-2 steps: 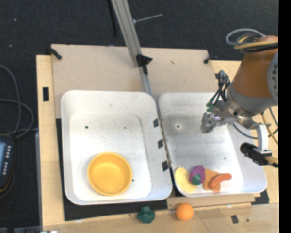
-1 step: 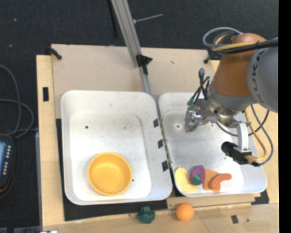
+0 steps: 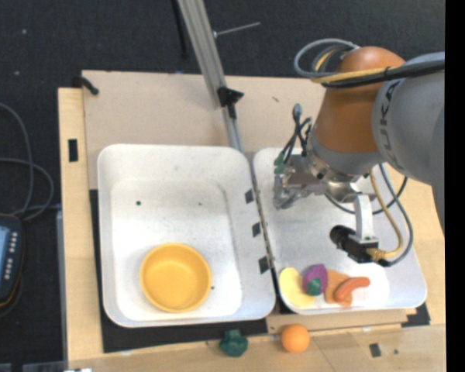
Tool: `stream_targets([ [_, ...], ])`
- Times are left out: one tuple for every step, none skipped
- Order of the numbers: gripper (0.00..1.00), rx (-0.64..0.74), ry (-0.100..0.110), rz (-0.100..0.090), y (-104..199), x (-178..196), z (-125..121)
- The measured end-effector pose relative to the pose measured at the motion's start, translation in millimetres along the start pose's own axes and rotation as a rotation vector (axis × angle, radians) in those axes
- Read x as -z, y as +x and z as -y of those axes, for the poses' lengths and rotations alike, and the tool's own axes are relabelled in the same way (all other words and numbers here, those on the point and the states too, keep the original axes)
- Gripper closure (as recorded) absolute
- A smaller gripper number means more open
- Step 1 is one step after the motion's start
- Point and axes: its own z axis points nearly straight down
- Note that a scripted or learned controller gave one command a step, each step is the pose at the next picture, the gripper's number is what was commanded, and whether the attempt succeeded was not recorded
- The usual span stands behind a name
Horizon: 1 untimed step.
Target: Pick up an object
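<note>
Low in the right bin (image 3: 403, 285), the orange carrot (image 3: 349, 287) lies crosswise; claw (image 3: 285, 196) state unclear.

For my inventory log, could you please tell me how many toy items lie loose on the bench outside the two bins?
2: a dark green toy below the left bin's front edge, and an orange ball beside it, below the right bin. The arm may hide others.
</note>
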Motion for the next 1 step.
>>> stream_targets([
  [1.0, -0.003, 0.002, 0.0, 59.9, 1.6, 3.4],
])
